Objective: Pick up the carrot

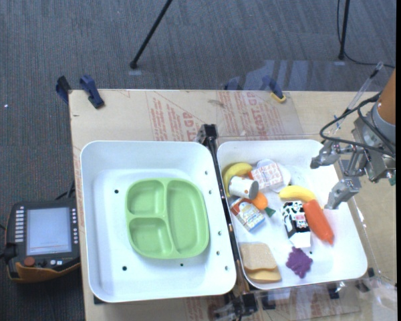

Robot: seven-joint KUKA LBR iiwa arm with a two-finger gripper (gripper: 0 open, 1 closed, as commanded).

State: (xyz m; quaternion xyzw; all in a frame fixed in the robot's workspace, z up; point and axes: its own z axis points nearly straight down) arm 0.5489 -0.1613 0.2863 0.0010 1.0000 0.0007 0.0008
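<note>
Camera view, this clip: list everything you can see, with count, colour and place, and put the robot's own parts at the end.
Shallow plastic bins: 2, white, side by side on the bench.
Divided plastic plate: 1, light green, in the left bin.
Toy carrot: 1, orange, right bin, near its right wall.
Toy bananas: 2, yellow, right bin, one at the upper left, one beside the carrot's top.
Toy bread slice: 1, tan, right bin, front.
Toy grape bunch: 1, purple, right bin, front, right of the bread.
Cow-patterned carton: 1, black and white, left of the carrot.
Handheld control pendant: 1, black and orange, left of the bench.
Gripper: 1, grey, fingers apart, above the right bin's right side.
</note>
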